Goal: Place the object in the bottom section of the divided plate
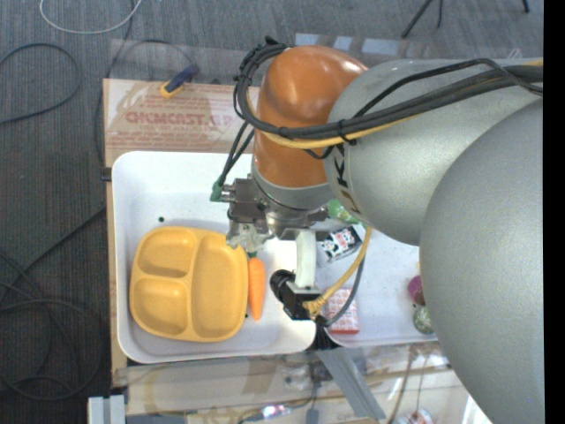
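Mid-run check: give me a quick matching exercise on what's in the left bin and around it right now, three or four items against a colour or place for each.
Things:
1. divided plate
2. carrot
3. gripper
4. left bin

Descriptions:
A. white, holding the plate
B. orange, lying just off the plate's right edge
C. yellow, three compartments
D. above the carrot's upper end, under the orange band

Pairs: 1-C, 2-B, 3-D, 4-A

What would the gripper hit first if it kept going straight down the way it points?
Probably the carrot, which lies on the white bin floor just right of the yellow divided plate. The gripper hangs above the carrot's upper end; depth is unclear, so it could catch the plate's rim.
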Controlling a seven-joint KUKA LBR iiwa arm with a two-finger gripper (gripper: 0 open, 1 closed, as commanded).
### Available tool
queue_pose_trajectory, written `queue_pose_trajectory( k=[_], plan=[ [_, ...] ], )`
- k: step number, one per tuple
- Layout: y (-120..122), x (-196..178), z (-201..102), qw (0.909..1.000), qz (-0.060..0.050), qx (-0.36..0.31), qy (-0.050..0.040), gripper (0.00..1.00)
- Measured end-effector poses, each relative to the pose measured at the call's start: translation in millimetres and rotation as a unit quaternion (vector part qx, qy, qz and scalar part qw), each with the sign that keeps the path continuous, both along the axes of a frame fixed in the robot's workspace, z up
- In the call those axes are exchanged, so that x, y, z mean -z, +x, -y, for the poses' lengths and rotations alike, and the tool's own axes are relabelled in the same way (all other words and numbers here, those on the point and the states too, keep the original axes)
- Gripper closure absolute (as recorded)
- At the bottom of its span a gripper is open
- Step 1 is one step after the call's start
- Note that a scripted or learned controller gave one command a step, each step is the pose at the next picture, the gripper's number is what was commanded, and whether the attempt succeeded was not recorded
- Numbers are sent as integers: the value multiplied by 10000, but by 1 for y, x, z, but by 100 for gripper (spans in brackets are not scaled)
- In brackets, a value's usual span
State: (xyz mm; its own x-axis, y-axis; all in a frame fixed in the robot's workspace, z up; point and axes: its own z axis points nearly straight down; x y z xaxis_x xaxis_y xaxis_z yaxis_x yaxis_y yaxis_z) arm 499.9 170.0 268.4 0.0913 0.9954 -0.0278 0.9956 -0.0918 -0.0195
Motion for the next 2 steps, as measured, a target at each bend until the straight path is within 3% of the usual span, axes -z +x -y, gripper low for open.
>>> queue_pose_trajectory(
  k=[1,2],
  plan=[
    [0,0,0,10000,2,3,-6,0],
    [1,-6,0,10000,-24,-1,-25,100]
  ],
)
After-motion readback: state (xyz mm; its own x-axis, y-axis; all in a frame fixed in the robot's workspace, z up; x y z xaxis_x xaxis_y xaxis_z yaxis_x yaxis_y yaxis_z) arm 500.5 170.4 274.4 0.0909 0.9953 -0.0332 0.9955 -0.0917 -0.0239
